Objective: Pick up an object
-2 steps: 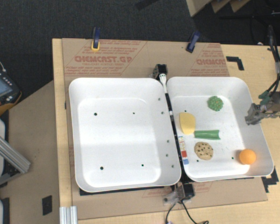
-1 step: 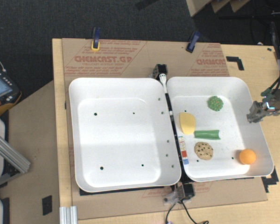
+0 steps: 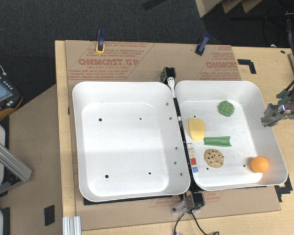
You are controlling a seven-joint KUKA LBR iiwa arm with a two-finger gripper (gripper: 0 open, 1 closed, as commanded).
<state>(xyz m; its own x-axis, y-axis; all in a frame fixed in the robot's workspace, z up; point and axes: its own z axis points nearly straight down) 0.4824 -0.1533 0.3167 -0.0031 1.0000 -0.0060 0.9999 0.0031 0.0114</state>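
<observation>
The right bin [image 3: 250,94] holds several small items: a green bumpy ball [image 3: 226,108] near the back, a yellow wedge [image 3: 196,129] by the left wall, a green stick [image 3: 217,141] lying flat, a speckled cookie [image 3: 214,158] and an orange ball [image 3: 259,164] in the front right corner. My gripper [image 3: 274,114] hangs at the right rim of that bin, just outside its wall, well right of the green ball and above the orange ball in the picture. Nothing shows between its tips.
The left bin [image 3: 88,102] sits beside the right one, the two meeting at a central seam with a marker pen [image 3: 182,131] along it. Both rest on a cardboard sheet [image 3: 137,58] held by two clamps at the back.
</observation>
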